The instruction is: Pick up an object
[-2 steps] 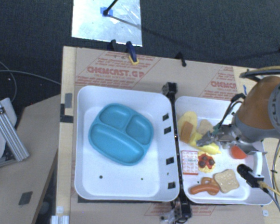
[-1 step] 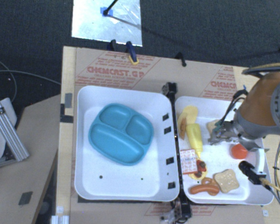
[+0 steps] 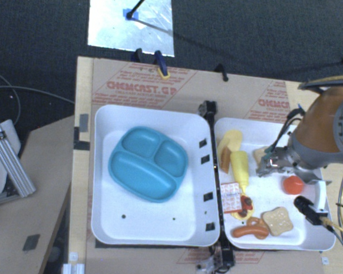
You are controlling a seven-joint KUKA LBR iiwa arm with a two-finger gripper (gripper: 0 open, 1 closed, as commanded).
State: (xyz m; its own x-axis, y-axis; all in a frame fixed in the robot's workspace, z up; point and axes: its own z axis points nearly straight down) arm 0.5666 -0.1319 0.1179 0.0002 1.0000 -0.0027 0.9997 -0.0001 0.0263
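The right bin (image 3: pixel 269 244) holds several toy foods: a yellow banana (image 3: pixel 239 168), a pale yellow piece (image 3: pixel 231 141) behind it, a red tomato (image 3: pixel 293 185), a slice of toast (image 3: pixel 277 220), a sausage (image 3: pixel 251 231), a red-and-white packet (image 3: pixel 230 198) and a small pizza-like piece (image 3: pixel 246 207). My gripper (image 3: pixel 270 163) hangs low over the bin's upper middle, just right of the banana and left of the tomato. A tan piece (image 3: pixel 260 153) lies right beside it. Nothing shows between the fingers.
The left bin (image 3: pixel 100 216) holds a blue divided plate (image 3: pixel 149 163). A black clamp strip (image 3: pixel 213 172) runs between the two bins. Brown cardboard (image 3: pixel 146 87) lies under both, with a blue-and-yellow clamp (image 3: pixel 161 63) at its far edge.
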